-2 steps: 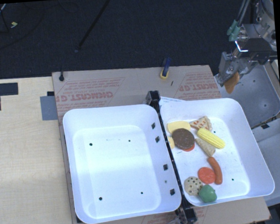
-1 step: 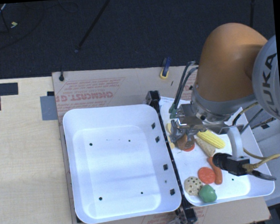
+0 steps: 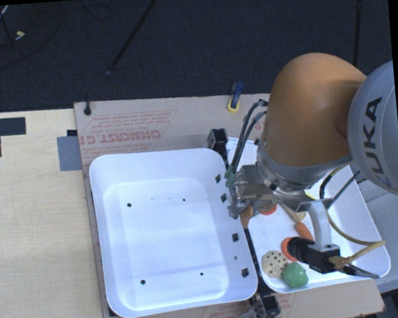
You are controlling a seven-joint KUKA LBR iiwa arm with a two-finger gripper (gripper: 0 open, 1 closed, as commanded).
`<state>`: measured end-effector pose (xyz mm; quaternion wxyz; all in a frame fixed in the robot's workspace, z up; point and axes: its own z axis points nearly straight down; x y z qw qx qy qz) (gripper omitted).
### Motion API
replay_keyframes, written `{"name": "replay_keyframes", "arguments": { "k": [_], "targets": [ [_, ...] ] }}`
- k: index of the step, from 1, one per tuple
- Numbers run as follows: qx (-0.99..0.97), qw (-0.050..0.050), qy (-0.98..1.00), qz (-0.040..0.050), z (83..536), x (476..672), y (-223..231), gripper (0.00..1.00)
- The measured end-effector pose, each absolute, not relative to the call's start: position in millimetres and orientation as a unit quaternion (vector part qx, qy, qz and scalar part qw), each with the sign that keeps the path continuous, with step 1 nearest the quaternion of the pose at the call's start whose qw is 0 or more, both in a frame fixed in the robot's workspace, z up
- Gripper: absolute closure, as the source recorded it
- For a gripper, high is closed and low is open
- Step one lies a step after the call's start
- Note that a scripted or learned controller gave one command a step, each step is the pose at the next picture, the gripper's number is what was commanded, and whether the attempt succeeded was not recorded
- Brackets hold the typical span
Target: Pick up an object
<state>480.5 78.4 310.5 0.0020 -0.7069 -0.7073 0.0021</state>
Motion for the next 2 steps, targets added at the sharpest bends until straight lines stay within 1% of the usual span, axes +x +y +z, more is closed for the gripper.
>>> {"name": "replay_keyframes", "arguments": {
  "k": [1, 2],
  "targets": [
    [-0.705, 0.003, -0.709, 0.0028, 281.9, 474.3, 151.0, 1.0],
    [-0.708, 0.002, -0.706, 0.0025, 263.5, 482.5, 112.1, 1.0]
  ]
}}
